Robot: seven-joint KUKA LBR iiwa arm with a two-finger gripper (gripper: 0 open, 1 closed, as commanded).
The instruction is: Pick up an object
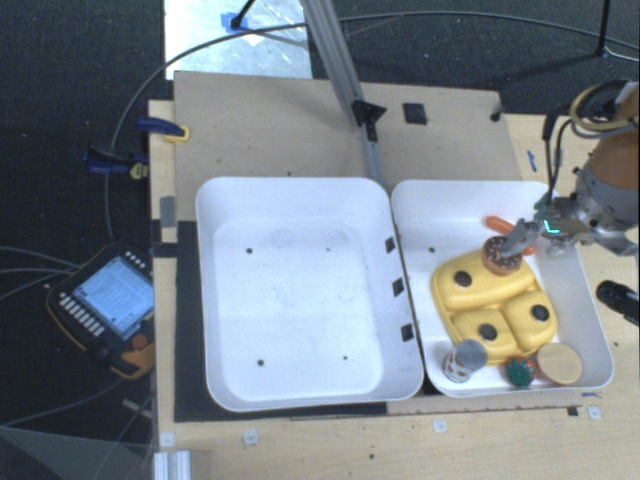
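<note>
Can, green ball crowd yellow toy.

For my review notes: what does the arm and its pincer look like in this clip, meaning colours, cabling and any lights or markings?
The arm enters from the right as a rounded grey body with an orange band at its top. Dark cables loop beside it, near a yellow-tinted ring. The wrist block is metallic grey with a small teal light. From it, the slim grey pincer extends on narrow fingers.
</note>
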